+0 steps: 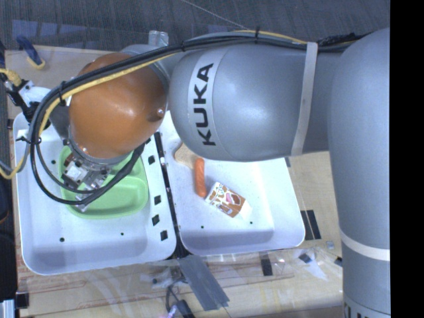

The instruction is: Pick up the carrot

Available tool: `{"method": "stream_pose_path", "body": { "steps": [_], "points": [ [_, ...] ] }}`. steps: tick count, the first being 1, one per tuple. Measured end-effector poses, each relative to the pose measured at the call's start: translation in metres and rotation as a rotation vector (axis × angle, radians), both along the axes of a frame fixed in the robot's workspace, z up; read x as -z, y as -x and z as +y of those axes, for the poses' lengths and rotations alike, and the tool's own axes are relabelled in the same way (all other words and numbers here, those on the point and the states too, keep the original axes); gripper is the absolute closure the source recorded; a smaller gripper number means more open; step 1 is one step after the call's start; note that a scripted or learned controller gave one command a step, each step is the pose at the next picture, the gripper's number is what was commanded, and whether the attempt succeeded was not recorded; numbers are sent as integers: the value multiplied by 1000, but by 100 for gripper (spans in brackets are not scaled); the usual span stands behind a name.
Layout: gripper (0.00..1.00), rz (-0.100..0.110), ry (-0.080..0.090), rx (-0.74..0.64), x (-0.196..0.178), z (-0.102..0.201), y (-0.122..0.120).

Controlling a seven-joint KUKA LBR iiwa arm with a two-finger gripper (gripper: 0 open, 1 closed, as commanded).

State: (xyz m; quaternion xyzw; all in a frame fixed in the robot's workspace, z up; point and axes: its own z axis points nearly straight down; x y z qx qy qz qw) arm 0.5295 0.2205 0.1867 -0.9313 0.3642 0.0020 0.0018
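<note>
An orange carrot (200, 177) lies in the right bin (265, 234), near that bin's left wall and just below the arm's grey body. My gripper (83, 183) hangs over the left bin (86, 250), down above a green bowl (126, 197), well left of the carrot. The orange wrist band hides most of the gripper, so its state is not visible. Nothing shows in its grasp.
A small printed packet (226, 200) lies right of the carrot in the right bin. A tan piece (181, 154) peeks out under the arm above the carrot. The big grey arm covers the upper half of both bins. Cables loop over the left bin.
</note>
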Motion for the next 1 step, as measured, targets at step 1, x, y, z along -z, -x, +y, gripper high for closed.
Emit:
{"method": "stream_pose_path", "body": {
  "steps": [1],
  "points": [
    [100, 1, -3, -1, -9, 1, 0]
  ]
}}
